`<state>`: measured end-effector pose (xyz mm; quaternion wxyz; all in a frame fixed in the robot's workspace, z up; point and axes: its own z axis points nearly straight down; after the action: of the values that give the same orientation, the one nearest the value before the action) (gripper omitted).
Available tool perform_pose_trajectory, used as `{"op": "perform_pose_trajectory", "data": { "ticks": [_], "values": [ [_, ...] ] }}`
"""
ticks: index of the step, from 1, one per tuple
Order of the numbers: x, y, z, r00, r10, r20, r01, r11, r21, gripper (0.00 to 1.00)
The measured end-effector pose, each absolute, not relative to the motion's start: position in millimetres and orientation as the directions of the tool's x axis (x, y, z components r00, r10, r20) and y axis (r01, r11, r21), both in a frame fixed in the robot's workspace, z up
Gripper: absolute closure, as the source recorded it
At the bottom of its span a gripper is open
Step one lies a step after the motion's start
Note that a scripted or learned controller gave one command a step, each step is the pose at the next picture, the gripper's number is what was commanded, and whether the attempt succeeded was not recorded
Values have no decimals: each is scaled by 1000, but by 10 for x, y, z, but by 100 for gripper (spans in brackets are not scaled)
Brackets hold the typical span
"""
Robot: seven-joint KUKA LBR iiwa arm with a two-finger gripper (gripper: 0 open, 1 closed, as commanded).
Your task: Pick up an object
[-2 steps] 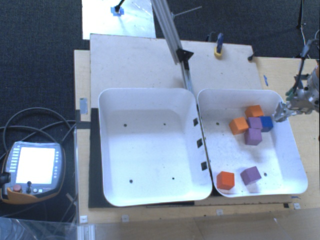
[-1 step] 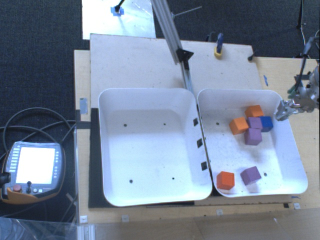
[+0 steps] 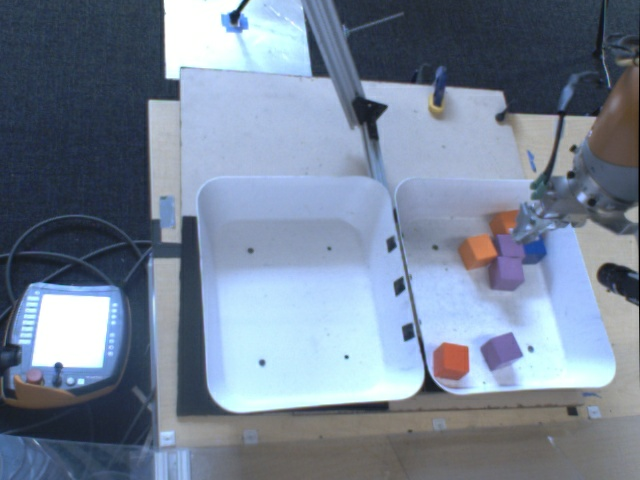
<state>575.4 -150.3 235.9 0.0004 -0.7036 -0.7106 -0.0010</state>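
Coloured blocks lie scattered in the right bin (image 3: 590, 353), in two loose groups. Toward the far side sits a cluster: an orange block (image 3: 478, 251) nearest the bin's middle, a purple block (image 3: 506, 273) just beside it on the near side, a smaller purple piece (image 3: 511, 246) touching both, a second orange block (image 3: 503, 222) behind them, and a blue block (image 3: 535, 252) at the cluster's right edge. Near the front rim, well apart from that cluster, a red-orange block (image 3: 451, 360) and another purple block (image 3: 501, 349) sit side by side.

The gripper (image 3: 530, 230) hangs directly over the far cluster, its tip at the blue block and the rear orange block. Whether its claw is wide, narrow or closed on anything cannot be told, since the metal parts and the blocks overlap in a blur. The grey arm (image 3: 612, 168) reaches in from the right with its orange band above the wrist.

The left bin (image 3: 215, 268) touches the right one along a shared edge. Both rest on a pale board (image 3: 280, 118). A slanted metal pole (image 3: 335, 48) rises from behind the bins, and a control tablet (image 3: 65, 343) with cables lies on the dark floor at far left.
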Motion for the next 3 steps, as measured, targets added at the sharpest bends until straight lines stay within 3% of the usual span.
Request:
{"op": "perform_pose_trajectory", "data": {
  "ticks": [1,3],
  "values": [
    [5865,-950,2345,-11,1000,2,1000,11,2,100],
    [5860,33,2340,-11,1000,2,1000,11,2,100]
  ]
}}
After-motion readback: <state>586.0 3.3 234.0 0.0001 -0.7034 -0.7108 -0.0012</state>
